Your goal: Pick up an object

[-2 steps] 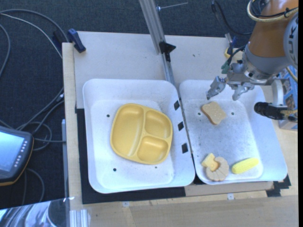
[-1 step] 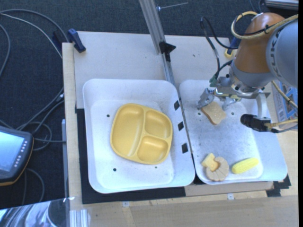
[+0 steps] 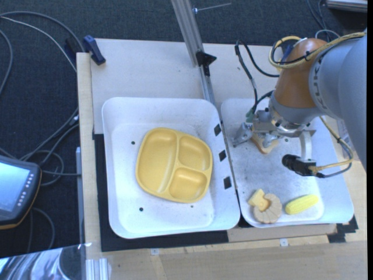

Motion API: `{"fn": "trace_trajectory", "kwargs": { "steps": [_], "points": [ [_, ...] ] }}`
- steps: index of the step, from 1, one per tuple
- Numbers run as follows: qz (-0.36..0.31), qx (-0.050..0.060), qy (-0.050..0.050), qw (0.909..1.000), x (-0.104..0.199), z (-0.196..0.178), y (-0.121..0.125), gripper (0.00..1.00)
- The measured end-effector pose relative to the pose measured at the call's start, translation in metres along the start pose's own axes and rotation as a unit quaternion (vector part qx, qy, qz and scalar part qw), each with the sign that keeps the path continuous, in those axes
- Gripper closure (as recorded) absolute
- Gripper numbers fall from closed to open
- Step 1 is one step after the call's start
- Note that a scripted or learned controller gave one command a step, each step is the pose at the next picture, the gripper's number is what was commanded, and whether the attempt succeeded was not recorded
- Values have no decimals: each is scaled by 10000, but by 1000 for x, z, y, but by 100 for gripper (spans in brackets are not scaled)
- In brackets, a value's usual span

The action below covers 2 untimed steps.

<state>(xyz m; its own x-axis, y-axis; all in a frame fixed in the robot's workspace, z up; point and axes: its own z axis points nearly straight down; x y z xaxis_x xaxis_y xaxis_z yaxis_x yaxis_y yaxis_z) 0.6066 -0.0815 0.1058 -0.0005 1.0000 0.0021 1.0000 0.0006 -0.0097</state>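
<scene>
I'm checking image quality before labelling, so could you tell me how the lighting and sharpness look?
Camera view: even, soft light, only faint shadows under the yellow tray and corn; bins bright but not blown out; arm slightly soft near the right edge.

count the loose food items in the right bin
3 clearly: yellow chunk on a round cookie, corn cob beside them. A tan piece shows under the gripper; more may be hidden.

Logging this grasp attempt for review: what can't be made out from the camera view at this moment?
- Gripper: the wrist above covers it, so open or shut is unclear.
- Tan object under the gripper: mostly covered, so its identity and whether it is held can't be told.
- Right bin: the arm hides its far right part.
- Tan piece beside the yellow corn cob: too small to identify.
</scene>
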Motion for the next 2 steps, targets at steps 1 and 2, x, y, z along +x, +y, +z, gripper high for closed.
{"fn": "trace_trajectory", "kwargs": {
  "steps": [1,2],
  "points": [
    [1,-53,-1,10000,0,-16,3,100],
    [5,-88,-17,10000,-7,-78,2,100]
  ]
}}
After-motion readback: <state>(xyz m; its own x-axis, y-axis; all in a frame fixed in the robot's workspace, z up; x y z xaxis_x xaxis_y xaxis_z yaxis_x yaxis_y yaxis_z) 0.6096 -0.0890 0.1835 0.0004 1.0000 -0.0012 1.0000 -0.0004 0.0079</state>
